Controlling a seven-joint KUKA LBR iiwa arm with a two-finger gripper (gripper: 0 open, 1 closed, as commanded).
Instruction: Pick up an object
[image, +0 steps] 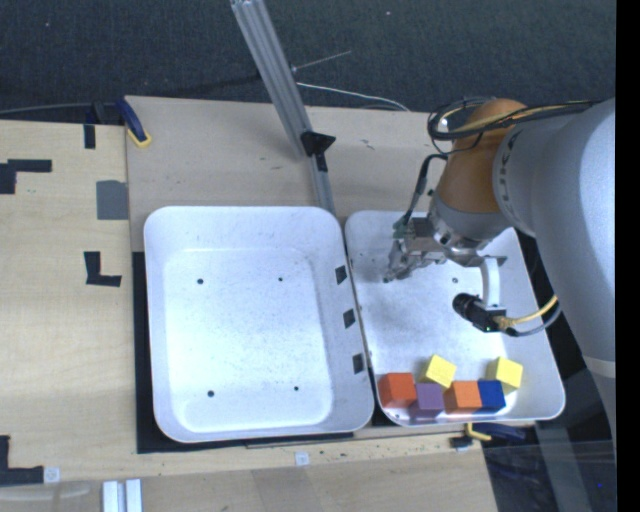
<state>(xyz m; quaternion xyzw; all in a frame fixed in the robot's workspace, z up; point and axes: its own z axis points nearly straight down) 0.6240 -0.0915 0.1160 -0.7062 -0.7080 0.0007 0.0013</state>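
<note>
Several small blocks lie along the near edge of the right bin (400, 320): an orange block (398, 387), a purple block (430, 398), a second orange block (465, 396), a blue block (490, 395), a yellow block (440, 371) and another yellow block (508, 373). My gripper (400, 265) hangs over the far left part of the right bin, well away from the blocks. Nothing shows between its fingers, and the view does not reveal how they stand.
The left bin (165, 300) sits beside the right one, with black clips along the shared edge. A metal pole (280, 85) slants down to the back edge between the bins. The grey arm fills the upper right.
</note>
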